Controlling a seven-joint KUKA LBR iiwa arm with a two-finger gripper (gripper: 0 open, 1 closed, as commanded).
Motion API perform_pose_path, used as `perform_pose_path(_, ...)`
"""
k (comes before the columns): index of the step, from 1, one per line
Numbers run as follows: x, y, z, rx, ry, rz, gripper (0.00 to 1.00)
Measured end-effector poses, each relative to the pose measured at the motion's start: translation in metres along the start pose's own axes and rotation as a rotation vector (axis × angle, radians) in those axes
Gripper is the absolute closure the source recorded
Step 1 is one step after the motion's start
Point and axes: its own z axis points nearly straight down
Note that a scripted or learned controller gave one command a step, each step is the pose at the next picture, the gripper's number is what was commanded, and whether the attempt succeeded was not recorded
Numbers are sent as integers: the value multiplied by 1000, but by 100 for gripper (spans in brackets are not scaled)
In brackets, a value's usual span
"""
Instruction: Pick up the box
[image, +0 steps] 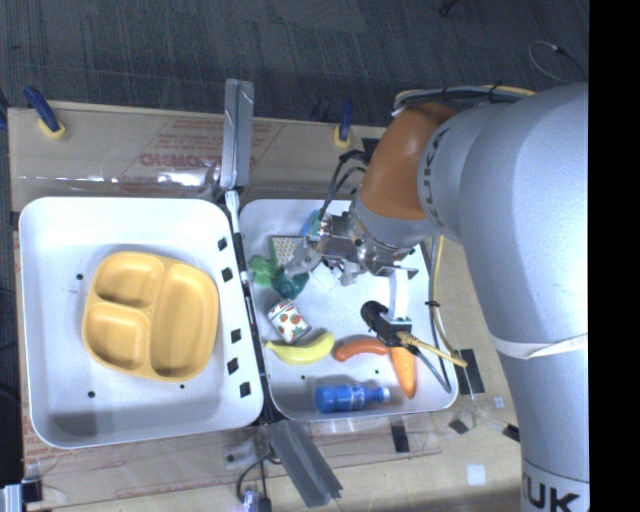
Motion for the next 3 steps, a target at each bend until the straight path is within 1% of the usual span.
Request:
perform_pose_path(1,7,22,40,-21,4,142,0)
perform_pose_path(2,8,20,33,-14,5,138,100)
perform_pose_path(3,90,7,-52,-3,0,-319,100)
